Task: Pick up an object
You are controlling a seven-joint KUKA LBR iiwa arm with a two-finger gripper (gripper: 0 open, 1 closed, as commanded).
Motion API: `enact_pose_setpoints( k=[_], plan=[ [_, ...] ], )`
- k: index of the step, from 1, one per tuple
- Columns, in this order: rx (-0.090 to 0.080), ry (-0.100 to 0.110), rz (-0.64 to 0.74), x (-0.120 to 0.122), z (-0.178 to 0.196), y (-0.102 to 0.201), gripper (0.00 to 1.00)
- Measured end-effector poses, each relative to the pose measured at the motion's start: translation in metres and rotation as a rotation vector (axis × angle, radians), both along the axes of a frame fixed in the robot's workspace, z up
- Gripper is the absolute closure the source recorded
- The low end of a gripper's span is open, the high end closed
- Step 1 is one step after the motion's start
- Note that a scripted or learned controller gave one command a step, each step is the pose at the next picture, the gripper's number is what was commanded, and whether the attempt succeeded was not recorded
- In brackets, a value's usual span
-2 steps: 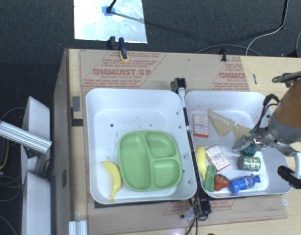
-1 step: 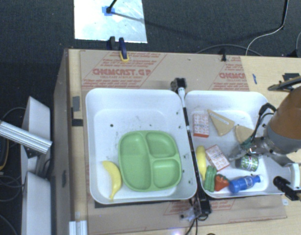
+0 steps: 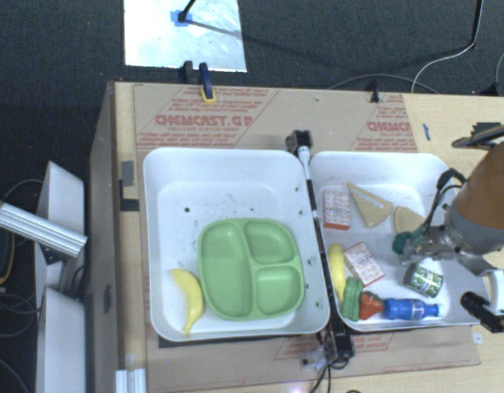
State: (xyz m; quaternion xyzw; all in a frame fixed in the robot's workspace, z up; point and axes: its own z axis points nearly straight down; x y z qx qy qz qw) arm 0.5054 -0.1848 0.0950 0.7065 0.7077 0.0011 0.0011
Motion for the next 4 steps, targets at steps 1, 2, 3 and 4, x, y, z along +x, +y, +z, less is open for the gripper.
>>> enact_pose_setpoints(
  k=[1, 2, 3, 4],
  plan=[
    [-0.002, -0.001, 0.000, -0.013, 0.076, -0.002, 1.00],
    [-0.001, 0.000, 0.000, -0.013, 0.076, -0.002, 0.00],
    [0.000, 0.001, 0.001, 0.028, -0.011, 0.018, 0.00],
    [-0.001, -0.002, 0.003, 0.029, 0.001, 0.017, 1.00]
  ],
)
